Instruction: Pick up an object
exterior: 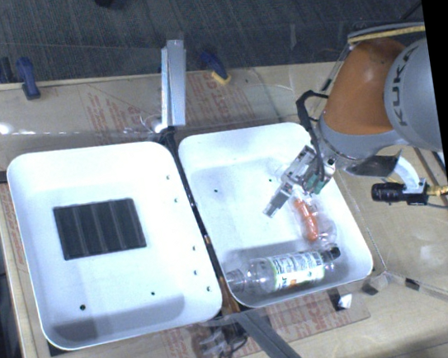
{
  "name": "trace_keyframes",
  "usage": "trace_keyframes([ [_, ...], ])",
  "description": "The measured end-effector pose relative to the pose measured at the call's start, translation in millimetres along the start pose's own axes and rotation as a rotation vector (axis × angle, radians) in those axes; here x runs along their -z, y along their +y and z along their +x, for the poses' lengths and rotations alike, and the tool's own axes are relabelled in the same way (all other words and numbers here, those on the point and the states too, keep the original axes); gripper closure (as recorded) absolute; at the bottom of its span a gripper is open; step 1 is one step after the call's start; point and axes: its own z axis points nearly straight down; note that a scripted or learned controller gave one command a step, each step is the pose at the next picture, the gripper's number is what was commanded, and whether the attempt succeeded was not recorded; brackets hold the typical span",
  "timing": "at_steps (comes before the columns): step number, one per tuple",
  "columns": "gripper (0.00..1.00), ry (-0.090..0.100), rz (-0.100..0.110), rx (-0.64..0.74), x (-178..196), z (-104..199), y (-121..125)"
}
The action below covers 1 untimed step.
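Evidently the gripper (282, 201) hangs over the right bin (228, 152), fingers slightly parted and holding nothing. Just beside it lies an orange packet (306, 217) (soft and light, probably crinkly); pinching across its narrow middle looks safest, clear of the bottle (281, 270).

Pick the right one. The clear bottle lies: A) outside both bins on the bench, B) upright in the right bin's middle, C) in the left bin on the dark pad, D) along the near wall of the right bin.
D: the bottle lies on its side along the right bin's near wall.
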Motion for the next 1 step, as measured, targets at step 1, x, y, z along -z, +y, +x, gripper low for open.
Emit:
trace_keyframes([
  [1, 0.0, -0.003, -0.001, 0.029, 8.8, -12.4, 11.2],
])
